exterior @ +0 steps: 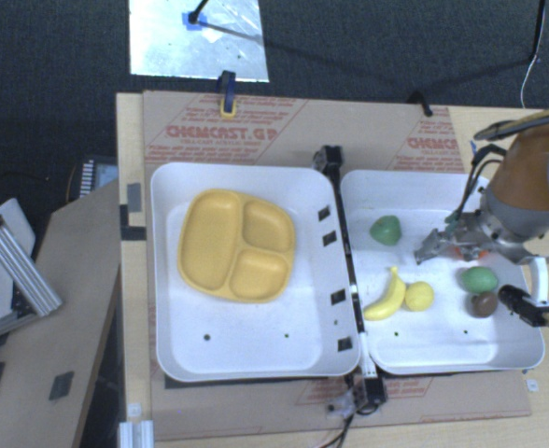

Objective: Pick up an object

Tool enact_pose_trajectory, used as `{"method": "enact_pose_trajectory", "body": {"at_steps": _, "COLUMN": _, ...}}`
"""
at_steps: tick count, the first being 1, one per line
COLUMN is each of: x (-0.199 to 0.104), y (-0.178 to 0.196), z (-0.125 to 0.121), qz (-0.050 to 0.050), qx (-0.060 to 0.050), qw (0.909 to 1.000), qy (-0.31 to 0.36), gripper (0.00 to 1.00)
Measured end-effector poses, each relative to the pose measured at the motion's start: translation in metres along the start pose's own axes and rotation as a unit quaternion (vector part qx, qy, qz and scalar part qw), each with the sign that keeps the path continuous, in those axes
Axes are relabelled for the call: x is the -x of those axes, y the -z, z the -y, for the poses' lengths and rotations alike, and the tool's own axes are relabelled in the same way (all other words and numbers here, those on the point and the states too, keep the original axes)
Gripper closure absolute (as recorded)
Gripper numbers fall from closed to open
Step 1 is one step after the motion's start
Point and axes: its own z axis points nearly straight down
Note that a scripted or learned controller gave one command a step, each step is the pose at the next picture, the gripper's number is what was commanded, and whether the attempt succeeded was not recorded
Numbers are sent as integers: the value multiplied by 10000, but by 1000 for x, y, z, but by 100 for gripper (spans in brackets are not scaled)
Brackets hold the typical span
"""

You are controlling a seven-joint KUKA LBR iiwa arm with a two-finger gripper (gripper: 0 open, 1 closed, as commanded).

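**Right bin, gripper poised over fruit**

Near front edge: banana (387, 297) touching lemon (418, 295); brown fruit (483, 304) below green one (480, 278). Mid-bin: gripper (430, 247), fingers spread, gripping nothing. Farther back: green lime (385, 230).

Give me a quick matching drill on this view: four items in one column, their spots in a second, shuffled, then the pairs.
Items:
1. yellow plastic divided plate
2. yellow toy banana
3. round brown toy fruit
4. green toy fruit near the divider

Places:
A. right bin, just below another green fruit
B. left bin
C. right bin, touching the yellow toy lemon
D. right bin, upper left part, standing alone

Pairs: 1-B, 2-C, 3-A, 4-D
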Motion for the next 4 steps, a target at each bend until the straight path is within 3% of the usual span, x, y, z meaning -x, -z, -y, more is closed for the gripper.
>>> {"method": "enact_pose_trajectory", "body": {"at_steps": 1, "x": 1, "y": 14, "z": -2, "qz": 14, "qx": 34, "qw": 10000, "qy": -2, "gripper": 100}}
{"method": "enact_pose_trajectory", "body": {"at_steps": 3, "x": 0, "y": 100, "z": -1, "qz": 14, "qx": 41, "qw": 10000, "qy": 17, "gripper": 100}}
{"method": "enact_pose_trajectory", "body": {"at_steps": 4, "x": -50, "y": 99, "z": 2, "qz": 3, "qx": 20, "qw": 10000, "qy": 35, "gripper": 100}}
